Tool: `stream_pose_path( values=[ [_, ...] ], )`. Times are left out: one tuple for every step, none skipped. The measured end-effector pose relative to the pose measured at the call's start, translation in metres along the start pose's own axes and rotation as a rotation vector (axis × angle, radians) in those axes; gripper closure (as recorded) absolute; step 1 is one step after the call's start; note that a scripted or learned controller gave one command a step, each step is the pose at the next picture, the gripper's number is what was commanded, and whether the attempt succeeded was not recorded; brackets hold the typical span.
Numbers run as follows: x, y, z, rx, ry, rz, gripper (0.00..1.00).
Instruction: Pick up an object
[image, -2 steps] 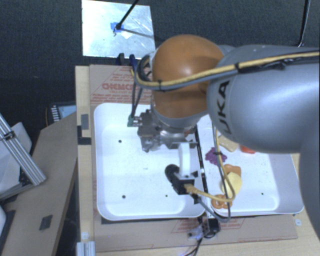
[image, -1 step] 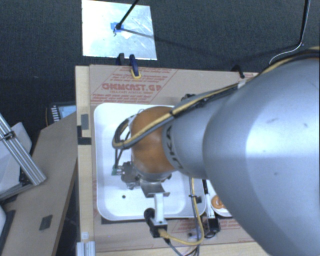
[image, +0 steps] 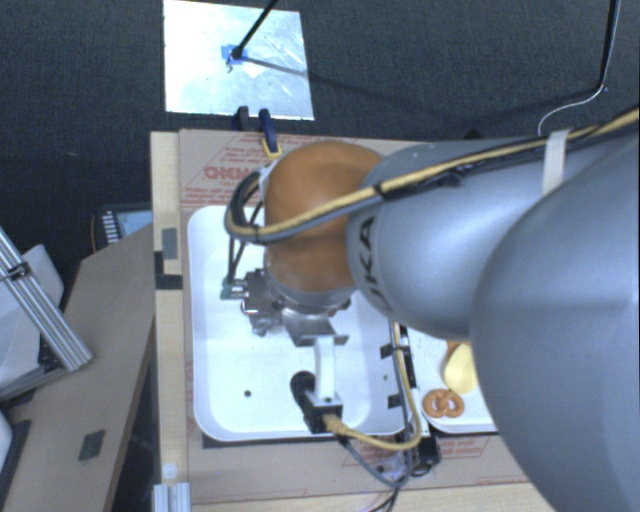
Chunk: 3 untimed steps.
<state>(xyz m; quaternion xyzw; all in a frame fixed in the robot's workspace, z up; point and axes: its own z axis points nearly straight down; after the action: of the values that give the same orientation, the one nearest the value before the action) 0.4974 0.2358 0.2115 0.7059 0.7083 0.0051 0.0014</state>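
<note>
- Over the middle of the left bin (image: 215, 400), toward its far edge: hangs low with the gripper (image: 258, 300) pointed down at white floor, under the orange band (image: 305, 215) of the arm.
- Cannot tell how the jaws stand, nor whether anything sits between them; hidden beneath the wrist from this slant.
- Shows nothing graspable on the bare stretch of that bin beyond a dark speck (image: 247, 392) near the near edge, too small to name.
- Places the likely targets in the right bin (image: 475, 426), at its near-left corner: a yellow lump (image: 461, 366) and, just in front of it, a pretzel-shaped brown piece (image: 443, 404), close together and perhaps touching.
- Puts both well apart from the gripper, with the shared wall of the two bins between.
- Reads as approach or search, with no pick yet made.
- Risks closing on bare bin floor if brought straight down, for want of any visible object beneath.
- Risks clipping the shared wall on a low sideways move toward the right bin; calls for a lift first.
- Risks a double or glancing grasp at that corner: could pinch both pieces together, or nudge one against the wall and out of reach.
- Hides much of the right bin behind the arm, so may conceal other objects there.
</note>
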Motion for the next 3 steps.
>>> stream_pose_path(
  values=[
    [-0.032,-0.006,-0.11,-0.004,0.0,0.005,1.0],
    [-0.001,-0.015,0.037,0.023,-0.01,0.001,1.0],
    [0.0,-0.004,-0.11,-0.006,0.003,-0.001,1.0]
  ],
)
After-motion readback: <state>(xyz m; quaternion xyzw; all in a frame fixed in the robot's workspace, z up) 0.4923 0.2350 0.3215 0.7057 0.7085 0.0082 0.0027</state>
